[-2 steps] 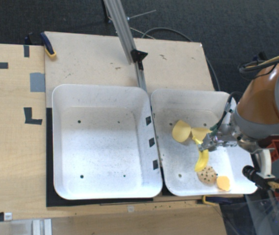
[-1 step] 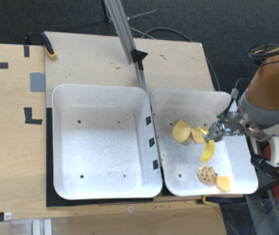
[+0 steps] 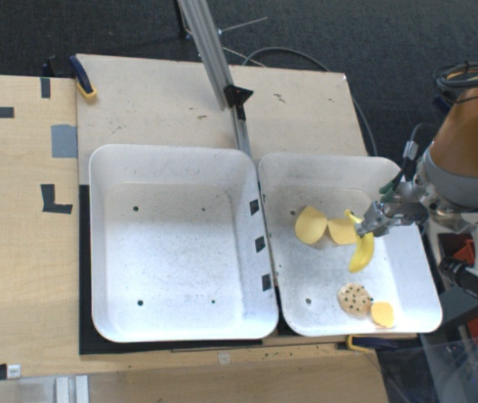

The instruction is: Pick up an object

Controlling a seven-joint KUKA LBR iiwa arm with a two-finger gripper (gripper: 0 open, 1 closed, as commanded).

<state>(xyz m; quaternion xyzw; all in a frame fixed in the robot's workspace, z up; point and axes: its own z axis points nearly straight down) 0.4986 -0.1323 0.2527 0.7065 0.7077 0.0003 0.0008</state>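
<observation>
The gripper (image 3: 371, 223) hangs low over the right bin (image 3: 407, 296), near that bin's right wall and about midway along it, with the grey wrist and orange band rising off toward the right edge of the bench. Whether it is wide or narrow cannot be told at this slant. Directly under and touching its tip is the upper end of a banana (image 3: 361, 252), whose long axis runs from the gripper down toward the bin's near edge, bowing slightly to the right. So the likeliest target lies beneath and just nearward, not sideways. Just beside the banana's top end, toward the bin's centre, sit a yellow wedge (image 3: 342, 230) and a round yellow piece (image 3: 311, 225), close enough to crowd a closing grasp. Well nearer the front-right corner lie a speckled cookie (image 3: 354, 299) and a small yellow-orange disc (image 3: 382, 313). The left bin (image 3: 104, 225) stands alongside.
</observation>
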